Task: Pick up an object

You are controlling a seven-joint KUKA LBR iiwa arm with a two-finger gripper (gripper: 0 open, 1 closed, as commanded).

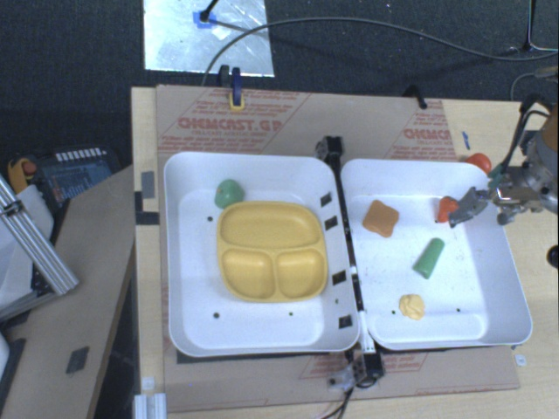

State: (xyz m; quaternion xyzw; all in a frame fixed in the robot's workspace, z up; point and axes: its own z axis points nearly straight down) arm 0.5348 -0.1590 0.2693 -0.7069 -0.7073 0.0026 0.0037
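In the right bin (498, 321), a yellow lump (411, 305) lay nearest, then a green cylinder (429, 257) and an orange block (381, 218). Farther right, the gripper (460, 209) clenched a small red-orange object (446, 208), partly hidden by its fingers

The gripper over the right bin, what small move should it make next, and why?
Probably a short lift straight up to test the grasp. The gripper sits at the right bin's upper right, with a small red-orange object right at its fingertips, though whether it is truly pinched is unclear. The orange block, green cylinder and yellow piece lie apart.
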